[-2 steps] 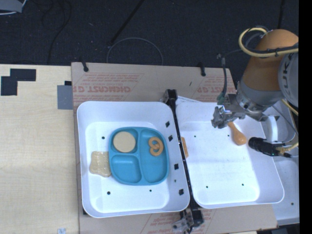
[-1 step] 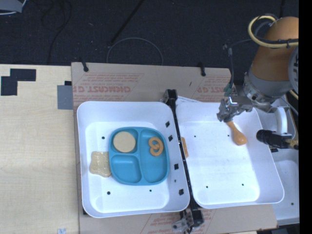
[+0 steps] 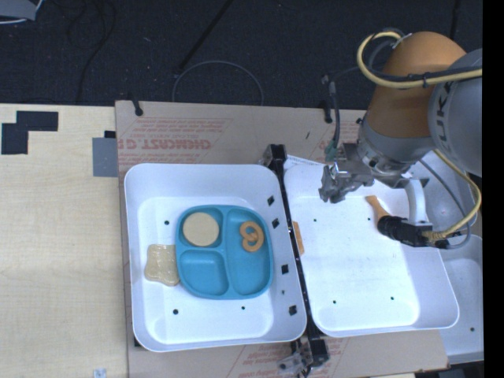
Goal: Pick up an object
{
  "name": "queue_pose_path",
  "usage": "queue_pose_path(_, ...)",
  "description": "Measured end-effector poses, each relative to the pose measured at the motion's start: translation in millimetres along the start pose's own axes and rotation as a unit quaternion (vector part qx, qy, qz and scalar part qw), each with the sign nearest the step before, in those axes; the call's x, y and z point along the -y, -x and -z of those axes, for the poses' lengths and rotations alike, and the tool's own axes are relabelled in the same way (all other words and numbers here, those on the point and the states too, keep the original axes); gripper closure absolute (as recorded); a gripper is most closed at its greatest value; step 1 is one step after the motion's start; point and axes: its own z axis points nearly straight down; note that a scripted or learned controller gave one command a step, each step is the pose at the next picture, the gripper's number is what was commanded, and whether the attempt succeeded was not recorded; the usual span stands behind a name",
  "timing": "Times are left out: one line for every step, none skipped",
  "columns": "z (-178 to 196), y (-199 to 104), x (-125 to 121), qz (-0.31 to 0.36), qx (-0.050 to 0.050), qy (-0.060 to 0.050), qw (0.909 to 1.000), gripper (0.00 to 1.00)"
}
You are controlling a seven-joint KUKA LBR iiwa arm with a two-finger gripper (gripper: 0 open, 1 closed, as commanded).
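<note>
My gripper point(image 3: 334, 186) hangs over the back left part of the right bin point(image 3: 370, 290), with nothing visibly in it. A small orange piece point(image 3: 377, 206) lies on the bin floor to its right, partly hidden by the arm. A thin orange stick point(image 3: 297, 238) rests by the bin's left wall. In the left bin point(image 3: 150, 187) sits a blue divided plate point(image 3: 224, 278) with a round tan cookie point(image 3: 200, 228) and a pretzel point(image 3: 251, 236) on it. A pale yellow slab point(image 3: 161, 264) lies against the plate's left side.
A black divider rail point(image 3: 282, 211) runs between the two bins. The arm's black cable and connector point(image 3: 403, 230) lie over the right bin's right side. Cardboard point(image 3: 197, 132) lines the bench behind the bins.
</note>
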Motion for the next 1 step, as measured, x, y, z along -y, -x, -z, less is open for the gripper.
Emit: queue_pose_path(-16.1,-49.5,-1.9,0.000,0.000,-0.001,1.0000,1.00)
